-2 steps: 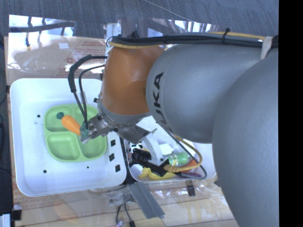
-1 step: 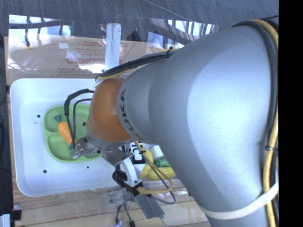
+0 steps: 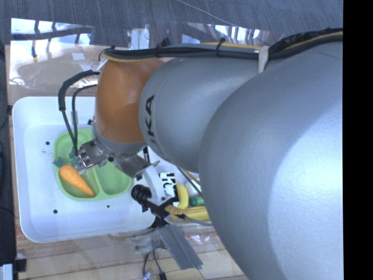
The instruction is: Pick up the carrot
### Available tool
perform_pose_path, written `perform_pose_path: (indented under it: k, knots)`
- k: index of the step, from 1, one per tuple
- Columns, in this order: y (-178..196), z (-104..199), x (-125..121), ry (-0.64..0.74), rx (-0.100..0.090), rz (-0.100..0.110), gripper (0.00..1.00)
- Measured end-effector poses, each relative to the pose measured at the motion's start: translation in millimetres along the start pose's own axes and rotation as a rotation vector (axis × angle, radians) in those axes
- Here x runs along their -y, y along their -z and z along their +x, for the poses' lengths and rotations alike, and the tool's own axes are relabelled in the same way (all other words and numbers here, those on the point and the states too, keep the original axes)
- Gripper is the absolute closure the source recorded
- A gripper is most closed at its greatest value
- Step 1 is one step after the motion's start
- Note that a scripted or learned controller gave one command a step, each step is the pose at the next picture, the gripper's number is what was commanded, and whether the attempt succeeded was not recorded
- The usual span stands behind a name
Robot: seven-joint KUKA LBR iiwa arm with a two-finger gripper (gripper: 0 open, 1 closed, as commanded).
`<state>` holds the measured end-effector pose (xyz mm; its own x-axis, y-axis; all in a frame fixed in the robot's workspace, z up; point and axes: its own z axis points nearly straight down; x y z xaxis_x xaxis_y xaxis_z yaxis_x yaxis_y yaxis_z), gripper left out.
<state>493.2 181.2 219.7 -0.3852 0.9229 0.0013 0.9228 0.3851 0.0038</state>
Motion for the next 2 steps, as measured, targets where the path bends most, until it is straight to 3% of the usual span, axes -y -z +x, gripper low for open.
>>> perform_pose_path:
  k: [1, 2]
  knots:
    - [41, -34, 32, 0.32, 0.002, 0.003, 1.0]
    - [-40, -30, 32, 0.094, 0.0, 0.012, 1.0]
